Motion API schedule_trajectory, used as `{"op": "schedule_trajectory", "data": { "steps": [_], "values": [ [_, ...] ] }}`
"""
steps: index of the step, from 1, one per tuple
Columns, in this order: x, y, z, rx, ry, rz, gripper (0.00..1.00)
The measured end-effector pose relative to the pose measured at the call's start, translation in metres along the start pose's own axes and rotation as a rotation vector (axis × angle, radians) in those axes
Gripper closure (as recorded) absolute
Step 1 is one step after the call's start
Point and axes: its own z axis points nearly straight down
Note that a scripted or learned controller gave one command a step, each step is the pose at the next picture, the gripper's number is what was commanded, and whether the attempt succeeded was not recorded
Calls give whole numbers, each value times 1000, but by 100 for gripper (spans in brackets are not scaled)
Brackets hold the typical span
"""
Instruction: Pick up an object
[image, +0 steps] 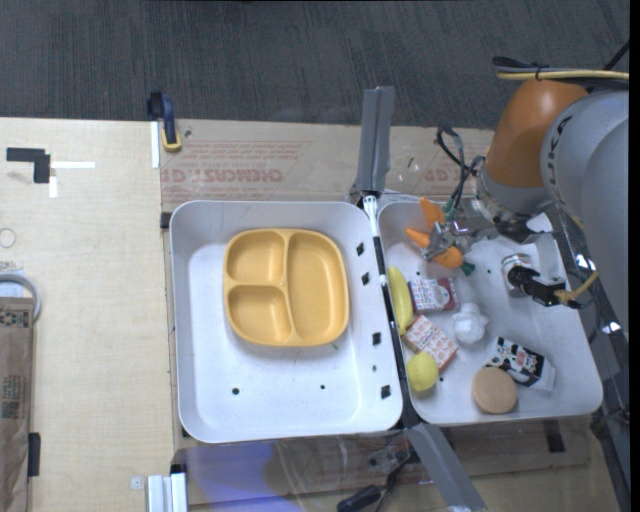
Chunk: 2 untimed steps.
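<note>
Gripper (445, 240) sits at far-left corner of right bin (570, 400), among orange pieces (432, 212); finger state: cannot tell.

One fixed camera, mounted above the surface (80, 330), looking down at a slant. Mid-range: both white bins fit in frame, left bin (200, 400) centre, right bin (575, 385) toward right edge. Arm (570, 130) enters upper right.

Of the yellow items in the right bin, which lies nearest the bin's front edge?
The lemon, round and sitting below the red packet; the banana lies farther back.
</note>
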Motion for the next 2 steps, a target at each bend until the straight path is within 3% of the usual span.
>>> {"op": "schedule_trajectory", "data": {
  "steps": [1,2],
  "values": [
    [20,5,-133,-13,-2,104,100],
    [20,-31,-130,-10,-2,94,100]
  ]
}}
